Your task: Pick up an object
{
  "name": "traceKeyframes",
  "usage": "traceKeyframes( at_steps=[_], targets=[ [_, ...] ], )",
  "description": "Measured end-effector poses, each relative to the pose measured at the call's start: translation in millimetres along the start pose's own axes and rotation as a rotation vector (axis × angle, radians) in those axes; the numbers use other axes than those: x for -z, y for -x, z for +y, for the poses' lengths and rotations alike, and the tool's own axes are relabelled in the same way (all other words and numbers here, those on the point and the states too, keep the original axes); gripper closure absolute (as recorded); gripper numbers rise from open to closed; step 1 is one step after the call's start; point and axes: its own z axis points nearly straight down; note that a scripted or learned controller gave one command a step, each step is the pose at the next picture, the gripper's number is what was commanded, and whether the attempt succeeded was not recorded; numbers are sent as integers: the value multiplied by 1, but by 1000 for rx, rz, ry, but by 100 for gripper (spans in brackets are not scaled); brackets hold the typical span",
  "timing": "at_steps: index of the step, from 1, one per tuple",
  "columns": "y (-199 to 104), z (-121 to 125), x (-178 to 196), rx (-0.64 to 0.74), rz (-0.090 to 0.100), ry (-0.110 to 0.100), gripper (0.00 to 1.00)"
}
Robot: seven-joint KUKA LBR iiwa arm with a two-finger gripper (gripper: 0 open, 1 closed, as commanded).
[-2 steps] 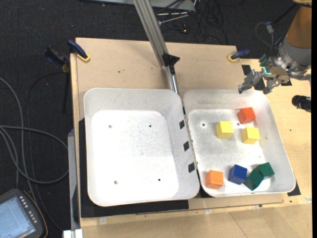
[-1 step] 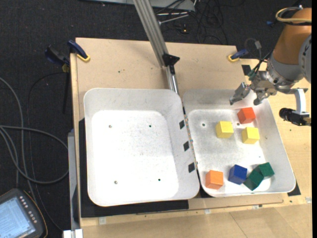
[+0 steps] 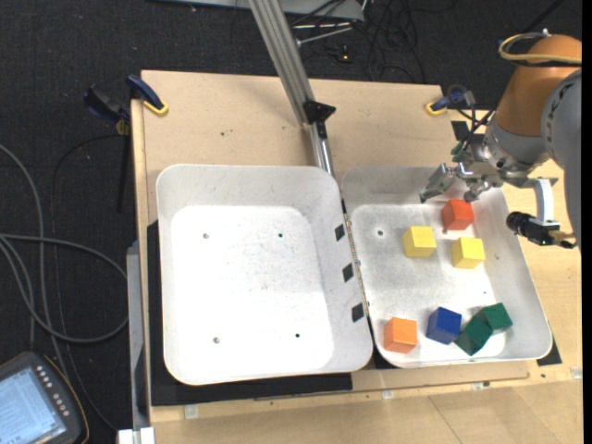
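A grey arm (image 3: 546,109) with an orange band is reaching in from the right over a wooden tabletop (image 3: 231,118) carrying two shallow white bins side by side. The hand (image 3: 455,181) is hanging above the far rim of the right bin (image 3: 388,276), its two fingers (image 3: 435,188) spreading apart with nothing between them.

A red block (image 3: 457,215) is sitting just below the hand, near the bin's far edge. Two yellow blocks are lying in the middle: one (image 3: 419,240) to the left and one (image 3: 468,252) to the right, close to each other and to the red block. Along the near edge, an orange block (image 3: 400,334) is sitting at the left, a blue block (image 3: 444,325) beside it, and two green blocks (image 3: 486,327) are touching each other just right of the blue one, close to the near right corner.

Open floor is showing in the right bin between the yellow blocks and the near row, and along its left wall. The left bin (image 3: 185,266) is lying beside it, their rims meeting in the middle.

A metal rail (image 3: 282,44) is slanting down from the top towards the join. Blue and yellow clamps (image 3: 143,92) are gripping the tabletop's far corners. A screen (image 3: 28,400) is glowing at the bottom left; its writing is too small to read.
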Motion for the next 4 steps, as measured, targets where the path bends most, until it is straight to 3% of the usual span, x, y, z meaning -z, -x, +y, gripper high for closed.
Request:
traceKeyframes(
  at_steps=[1, 2, 4],
  targets=[
    [0, -1, -13, -2, 3, -8, 0],
    [-1, -1, -4, 1, 1, -7, 100],
    [13, 9, 116, 0, 1, -3, 100]
  ],
)
